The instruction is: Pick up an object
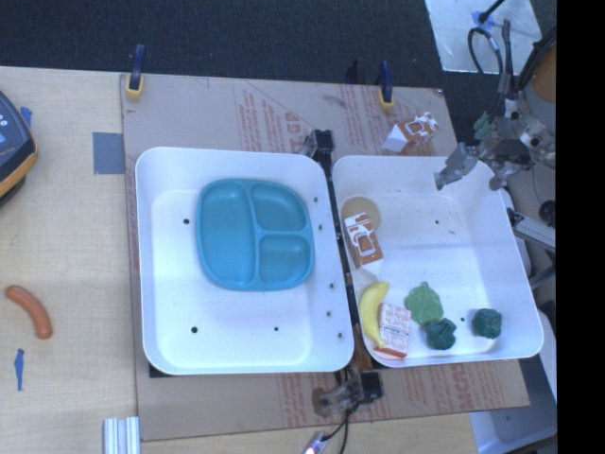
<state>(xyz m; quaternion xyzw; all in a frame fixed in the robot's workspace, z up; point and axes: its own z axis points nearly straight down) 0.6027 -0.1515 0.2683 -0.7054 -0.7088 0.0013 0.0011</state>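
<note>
The arm (529,112) is showing grey metal parts with an orange patch glowing at the right edge. Black cables (492,41) are looping above the wrist. The gripper (477,166) is presenting grey angular fingers, with small teal fittings showing near the wrist.

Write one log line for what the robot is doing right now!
pincer above right bin's top right corner | holding nothing | banana, green toys at bottom | blue plate in left bin

The wooden bench (66,244) carried a cardboard sheet (236,112) bearing two white bins (161,253), all left of the jaws; a sausage (30,310) lay farthest away.
</note>
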